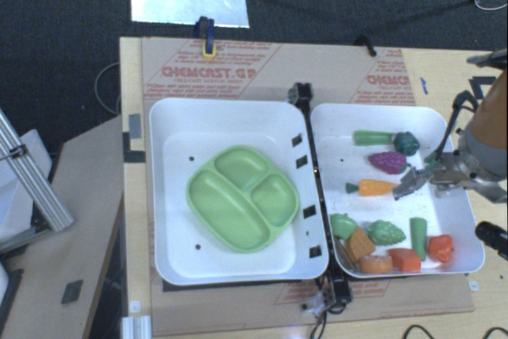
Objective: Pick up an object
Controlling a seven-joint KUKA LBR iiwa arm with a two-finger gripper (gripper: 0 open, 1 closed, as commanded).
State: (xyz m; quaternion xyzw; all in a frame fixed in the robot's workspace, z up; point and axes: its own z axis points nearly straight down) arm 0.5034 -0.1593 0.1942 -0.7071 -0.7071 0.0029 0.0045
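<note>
The toy carrot (376, 187) lies loose in the right bin (456, 140), just left of the tool (411, 185), probably the nearest pick. I cannot tell the tool's state. Purple grapes (388, 162) sit above it; the green divided plate (242, 198) fills the left bin (171, 131) on the worktop (262, 71).

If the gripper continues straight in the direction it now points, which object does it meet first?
Probably the toy carrot: the gripper points left toward its orange end. Its height above the right bin is unclear, so it might pass over.
</note>
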